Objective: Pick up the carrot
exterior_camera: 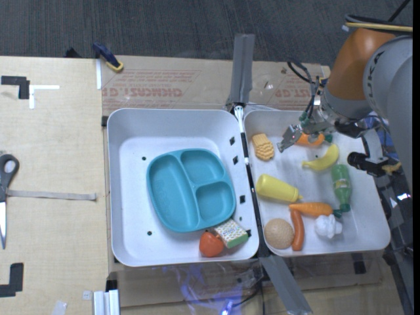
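Gripper [303, 134] fingers pinch an orange carrot [312, 138] above the right bin [374, 238].

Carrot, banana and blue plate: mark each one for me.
carrot [312, 209]: camera view, middle of its orange body in the right bin.
banana [321, 161]: camera view, middle of its yellow curve.
blue plate [172, 176]: camera view, floor of its large left compartment.
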Tool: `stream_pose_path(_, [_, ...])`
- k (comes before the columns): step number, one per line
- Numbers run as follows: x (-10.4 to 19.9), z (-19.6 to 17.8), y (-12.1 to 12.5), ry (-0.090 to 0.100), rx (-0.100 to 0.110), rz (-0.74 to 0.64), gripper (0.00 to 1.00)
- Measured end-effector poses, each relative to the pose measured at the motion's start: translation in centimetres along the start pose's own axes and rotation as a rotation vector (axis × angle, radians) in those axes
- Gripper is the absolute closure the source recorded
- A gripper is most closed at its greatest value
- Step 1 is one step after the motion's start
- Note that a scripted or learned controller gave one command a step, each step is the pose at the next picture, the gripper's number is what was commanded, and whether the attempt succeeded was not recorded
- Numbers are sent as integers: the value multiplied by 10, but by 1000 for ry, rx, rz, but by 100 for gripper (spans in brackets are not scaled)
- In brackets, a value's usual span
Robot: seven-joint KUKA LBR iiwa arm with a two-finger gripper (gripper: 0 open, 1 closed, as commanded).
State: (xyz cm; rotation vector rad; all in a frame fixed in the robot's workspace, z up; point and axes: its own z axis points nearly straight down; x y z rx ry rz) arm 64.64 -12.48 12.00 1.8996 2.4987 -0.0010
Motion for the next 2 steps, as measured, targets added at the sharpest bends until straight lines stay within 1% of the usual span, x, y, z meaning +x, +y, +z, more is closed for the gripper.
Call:
stream_pose_path(1, [-54,23,1,-2,-6,43,0])
stream_pose_path(2, [-54,16,-1,-3,0,39,100])
